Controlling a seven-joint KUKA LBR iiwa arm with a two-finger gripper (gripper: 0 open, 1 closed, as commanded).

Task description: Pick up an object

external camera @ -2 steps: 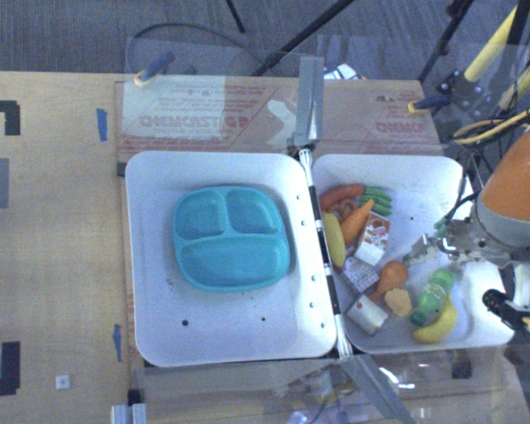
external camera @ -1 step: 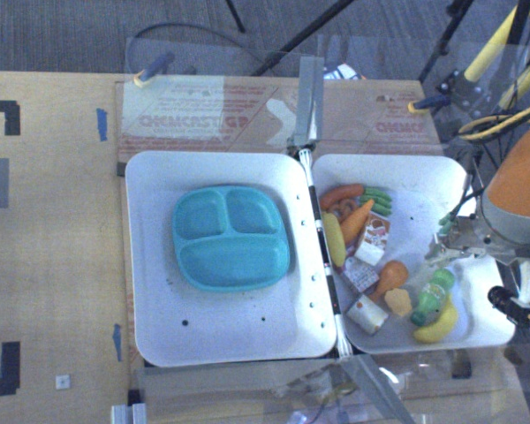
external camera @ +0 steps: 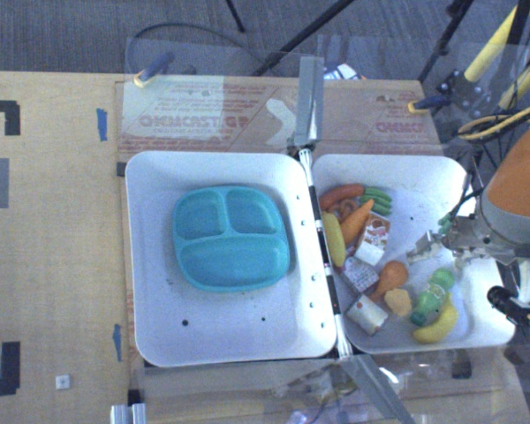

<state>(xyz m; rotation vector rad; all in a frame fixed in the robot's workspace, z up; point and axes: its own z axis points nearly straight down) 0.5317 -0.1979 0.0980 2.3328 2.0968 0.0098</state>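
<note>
Left of the jaws [external camera: 450, 247], their opening not discernible, nothing visibly held: toy food heaped in right bin [external camera: 397, 168], banana [external camera: 437, 327] nearest; risk: crowding may cause a miss or double pick.

Even, bright overhead light; the white bins [external camera: 150, 237] are near washed out, shadows are faint, and the whole frame is slightly soft.
</note>
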